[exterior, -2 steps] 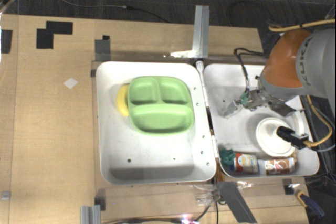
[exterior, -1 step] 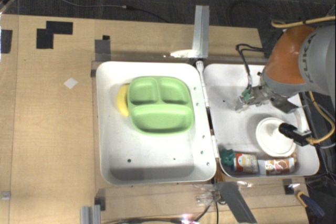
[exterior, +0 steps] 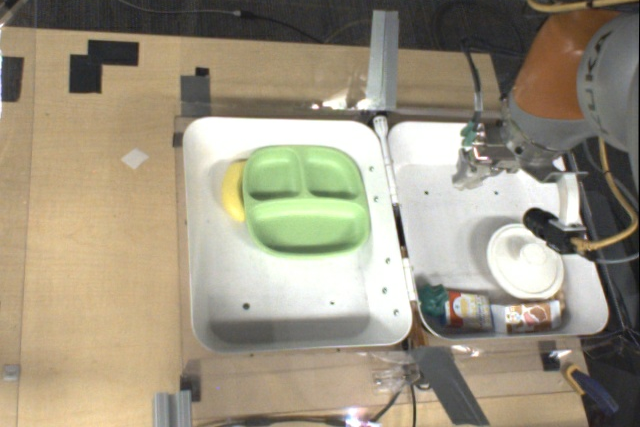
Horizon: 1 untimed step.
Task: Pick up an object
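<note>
Bottles (exterior: 500,312) lie along the right bin's near wall, below the gripper (exterior: 475,160) (open or closed, I cannot tell); bare white floor (exterior: 440,225) spreads between, with a white lidded cup (exterior: 524,260) nearby.

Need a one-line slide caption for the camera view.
KUKA arm's gripper hovers over the right bin near a white lidded container and a bottle; green divided tray covers a yellow object in the left bin.

No words or numbers can be read. The small bottle with a red and white label (exterior: 487,312), lying in the right white bin (exterior: 437,215), is too blurry.
</note>
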Motion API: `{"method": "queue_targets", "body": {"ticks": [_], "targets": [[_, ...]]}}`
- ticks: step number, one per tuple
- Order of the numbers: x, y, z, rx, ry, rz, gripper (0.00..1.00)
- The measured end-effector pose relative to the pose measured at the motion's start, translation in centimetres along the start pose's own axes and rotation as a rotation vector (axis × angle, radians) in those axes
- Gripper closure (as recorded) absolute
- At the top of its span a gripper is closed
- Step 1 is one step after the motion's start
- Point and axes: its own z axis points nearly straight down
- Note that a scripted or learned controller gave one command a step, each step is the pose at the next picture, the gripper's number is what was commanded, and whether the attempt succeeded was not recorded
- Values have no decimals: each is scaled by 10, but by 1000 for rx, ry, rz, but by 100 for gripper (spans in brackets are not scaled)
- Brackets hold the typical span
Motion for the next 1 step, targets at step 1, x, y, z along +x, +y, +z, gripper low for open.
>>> {"method": "queue_targets", "body": {"ticks": [1], "targets": [[0, 0, 0, 0, 0, 0, 0]]}}
